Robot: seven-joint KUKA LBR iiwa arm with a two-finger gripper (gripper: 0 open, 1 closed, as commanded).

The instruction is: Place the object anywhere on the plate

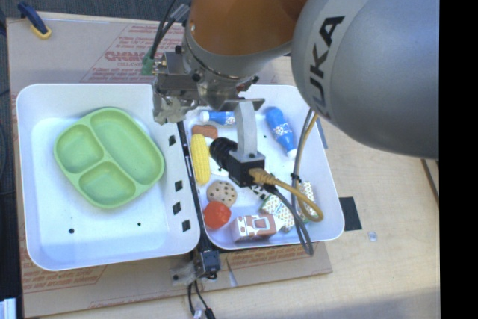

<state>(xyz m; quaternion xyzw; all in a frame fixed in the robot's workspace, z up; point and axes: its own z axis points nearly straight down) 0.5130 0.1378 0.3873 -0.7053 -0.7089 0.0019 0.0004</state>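
Gripper of the grey arm hangs over the right-hand white bin, at the divider's far end; whether it is spread or closed cannot be told. Likeliest pick, a yellow plastic corn cob, lies just beside it along the divider. Grasping across the cob's width and lifting clear of the wall should reach the green three-compartment plate in the left bin.

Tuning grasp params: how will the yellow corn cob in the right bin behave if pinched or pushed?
The corn cob is long and rounded, so a sideways push probably rolls it. Its kernel-ridged surface likely resists slipping. It looks like a toy, so probably stiff and light.
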